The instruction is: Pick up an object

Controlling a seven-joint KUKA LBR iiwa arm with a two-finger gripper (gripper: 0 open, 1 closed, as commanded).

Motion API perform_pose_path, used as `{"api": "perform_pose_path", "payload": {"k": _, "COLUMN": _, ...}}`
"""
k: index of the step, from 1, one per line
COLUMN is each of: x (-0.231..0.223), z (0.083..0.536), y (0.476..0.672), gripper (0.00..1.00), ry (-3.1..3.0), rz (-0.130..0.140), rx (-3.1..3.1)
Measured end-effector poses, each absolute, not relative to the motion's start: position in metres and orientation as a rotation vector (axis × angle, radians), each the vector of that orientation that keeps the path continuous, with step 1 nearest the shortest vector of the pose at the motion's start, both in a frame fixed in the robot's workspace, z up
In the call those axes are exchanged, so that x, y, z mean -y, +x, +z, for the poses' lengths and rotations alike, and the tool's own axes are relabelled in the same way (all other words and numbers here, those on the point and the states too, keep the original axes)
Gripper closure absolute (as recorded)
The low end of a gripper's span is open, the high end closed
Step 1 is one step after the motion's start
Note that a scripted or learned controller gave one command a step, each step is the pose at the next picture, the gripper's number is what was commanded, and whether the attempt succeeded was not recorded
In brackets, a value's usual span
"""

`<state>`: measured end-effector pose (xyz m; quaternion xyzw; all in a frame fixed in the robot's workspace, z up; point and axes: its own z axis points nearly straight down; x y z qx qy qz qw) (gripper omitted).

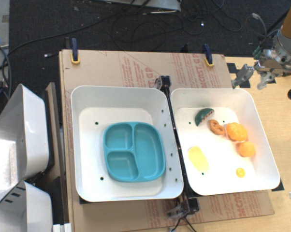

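Observation:
The right bin [261,129] holds several small items. A dark green wedge [204,115] lies near its back, with a brown ring-shaped piece [215,126] beside it. Two orange fruits [236,131] [246,149] sit toward the right wall. A pale yellow oblong piece [198,158] and a small yellow ball [240,172] lie nearer the front. My gripper [252,77] hangs above the bench just beyond the right bin's back right corner, open with nothing between its fingers.
The left bin [82,129] carries a teal divided plate [134,151]. A black bracket [164,82] joins the bins at the back. White tubs [20,139] stand off the bench at left. Cables run across the dark floor behind.

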<state>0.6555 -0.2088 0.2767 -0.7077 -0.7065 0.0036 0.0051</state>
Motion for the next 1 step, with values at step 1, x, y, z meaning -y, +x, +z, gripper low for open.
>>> {"api": "perform_pose_path", "payload": {"k": 1, "x": 0.2077, "z": 0.2855, "y": 0.6576, "gripper": 0.0, "ry": -2.22, "rz": 0.0, "rx": 2.224}}
